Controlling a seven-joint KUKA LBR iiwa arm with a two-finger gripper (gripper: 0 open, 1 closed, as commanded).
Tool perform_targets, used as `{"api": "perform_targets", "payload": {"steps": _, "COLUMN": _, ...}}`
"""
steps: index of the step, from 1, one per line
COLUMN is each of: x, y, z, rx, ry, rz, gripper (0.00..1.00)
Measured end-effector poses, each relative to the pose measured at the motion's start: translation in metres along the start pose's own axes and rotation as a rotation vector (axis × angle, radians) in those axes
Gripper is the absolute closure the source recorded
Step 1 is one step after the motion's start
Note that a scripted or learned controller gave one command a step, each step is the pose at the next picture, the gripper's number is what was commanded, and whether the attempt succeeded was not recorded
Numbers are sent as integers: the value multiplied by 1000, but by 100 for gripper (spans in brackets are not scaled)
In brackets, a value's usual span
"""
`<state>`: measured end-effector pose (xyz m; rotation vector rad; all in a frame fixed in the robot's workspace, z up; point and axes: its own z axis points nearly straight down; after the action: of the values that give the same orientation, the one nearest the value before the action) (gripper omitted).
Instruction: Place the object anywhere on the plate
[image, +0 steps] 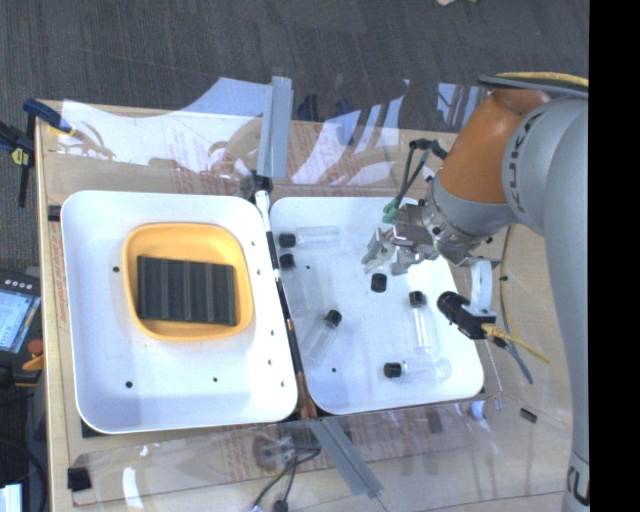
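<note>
While tool (385, 252) hovers over right white bin (350, 395), can't tell its state. Clear plastic vials with black caps (425, 325) lie there: light, slick, rolls easy; pinch mid-body. Yellow plate (150, 245) in left bin.

Plate (187, 245) in left bin (90, 330); vials (424, 325) in right bin (345, 390).

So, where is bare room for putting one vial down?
The left bin has bare white floor all around the yellow plate, widest along its front edge. The plate itself carries a dark ribbed insert. The right bin is crowded: clear vials lie scattered there and the claw hangs above them.
</note>
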<state>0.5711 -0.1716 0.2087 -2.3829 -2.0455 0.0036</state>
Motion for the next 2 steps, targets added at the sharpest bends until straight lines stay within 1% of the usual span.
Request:
{"api": "perform_targets", "payload": {"steps": 1, "x": 25, "y": 7, "z": -16, "rx": 0, "ry": 0, "rz": -284, "gripper": 100}}
{"api": "perform_targets", "payload": {"steps": 2, "x": 52, "y": 24, "z": -12, "rx": -2, "ry": -1, "rz": -579, "gripper": 100}}
